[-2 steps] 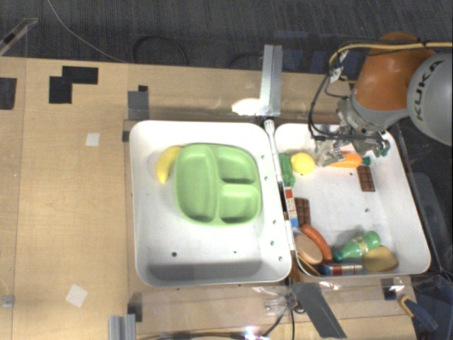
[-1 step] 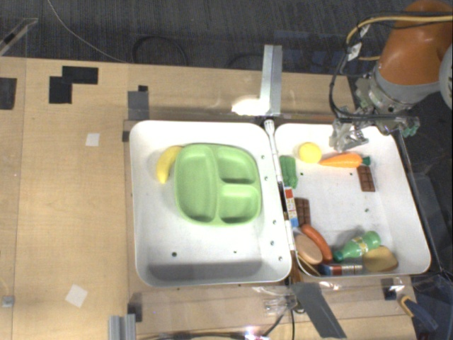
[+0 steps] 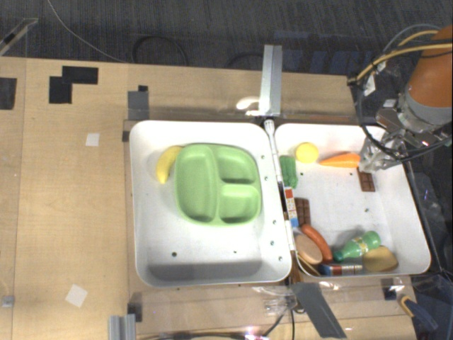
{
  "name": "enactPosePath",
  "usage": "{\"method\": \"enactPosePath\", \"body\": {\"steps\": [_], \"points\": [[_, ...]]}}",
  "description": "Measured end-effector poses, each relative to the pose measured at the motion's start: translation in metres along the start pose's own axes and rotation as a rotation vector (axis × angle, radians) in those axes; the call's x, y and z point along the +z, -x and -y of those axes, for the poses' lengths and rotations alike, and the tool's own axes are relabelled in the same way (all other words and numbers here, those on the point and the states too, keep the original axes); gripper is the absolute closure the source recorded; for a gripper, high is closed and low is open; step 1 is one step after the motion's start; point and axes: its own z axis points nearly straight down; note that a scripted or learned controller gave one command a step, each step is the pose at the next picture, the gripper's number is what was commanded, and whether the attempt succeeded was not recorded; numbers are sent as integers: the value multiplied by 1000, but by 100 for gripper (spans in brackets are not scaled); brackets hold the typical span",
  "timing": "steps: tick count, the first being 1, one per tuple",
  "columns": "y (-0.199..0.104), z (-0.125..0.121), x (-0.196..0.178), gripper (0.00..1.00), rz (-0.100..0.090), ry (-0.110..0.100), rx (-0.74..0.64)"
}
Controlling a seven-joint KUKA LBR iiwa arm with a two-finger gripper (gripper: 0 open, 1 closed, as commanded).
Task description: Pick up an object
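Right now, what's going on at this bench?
A grey arm with an orange band reaches in from the right, its gripper low over the right bin, right beside the carrot and above a small brown block. Nothing is visibly gripped. More toy food sits along that bin's left and bottom edges. The left bin holds a green divided tray with a banana beside it.

Table (image 3: 64, 211): light wood top with black square markings (image 3: 71, 82) near its far left corner and two small pale patches (image 3: 93, 139) on the left side. Resting directly on it, side by side and touching along a central metal divider (image 3: 272, 91): left white bin (image 3: 205, 264) and right white bin (image 3: 396, 211), each shallow with rounded corners. Dark carpeted floor (image 3: 177, 13) lies beyond the far edge.
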Motion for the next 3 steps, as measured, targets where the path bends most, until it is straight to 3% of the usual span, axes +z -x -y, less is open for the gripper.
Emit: {"method": "enactPosePath", "body": {"steps": [1, 2, 3], "points": [[2, -1, 0, 0, 2, 0, -1], [47, 5, 82, 0, 5, -3, -15], [41, -18, 84, 0, 3, 1, -33]]}}
